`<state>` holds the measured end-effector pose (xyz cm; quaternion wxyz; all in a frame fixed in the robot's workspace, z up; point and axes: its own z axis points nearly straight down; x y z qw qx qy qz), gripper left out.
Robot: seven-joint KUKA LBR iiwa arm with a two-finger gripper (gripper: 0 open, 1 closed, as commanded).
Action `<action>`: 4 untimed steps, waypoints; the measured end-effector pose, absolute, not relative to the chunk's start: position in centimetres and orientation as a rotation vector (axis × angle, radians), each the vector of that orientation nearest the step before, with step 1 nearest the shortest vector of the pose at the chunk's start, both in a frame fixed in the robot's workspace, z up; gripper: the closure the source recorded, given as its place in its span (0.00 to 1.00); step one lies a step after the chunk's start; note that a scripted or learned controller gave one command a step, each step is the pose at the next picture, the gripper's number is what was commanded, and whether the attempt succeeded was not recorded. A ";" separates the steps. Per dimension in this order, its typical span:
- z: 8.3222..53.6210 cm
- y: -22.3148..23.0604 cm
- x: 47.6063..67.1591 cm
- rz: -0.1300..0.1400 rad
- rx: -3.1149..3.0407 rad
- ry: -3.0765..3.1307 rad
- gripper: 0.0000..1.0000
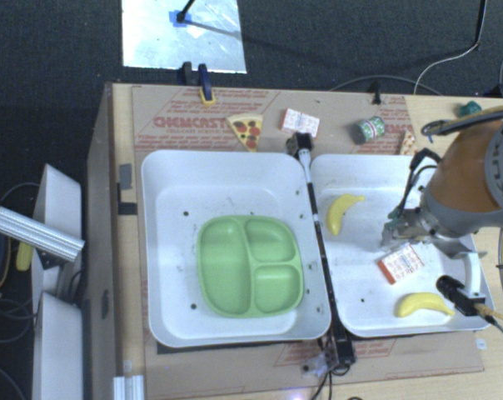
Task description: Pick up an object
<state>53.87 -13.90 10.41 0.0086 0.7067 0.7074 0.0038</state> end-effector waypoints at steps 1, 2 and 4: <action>10.4 -13.9 53.9 0.012 2.208 2.211 0.00; 9.0 -12.0 50.8 0.015 2.203 2.204 0.00; 15.0 -20.8 53.3 0.001 2.218 2.217 0.00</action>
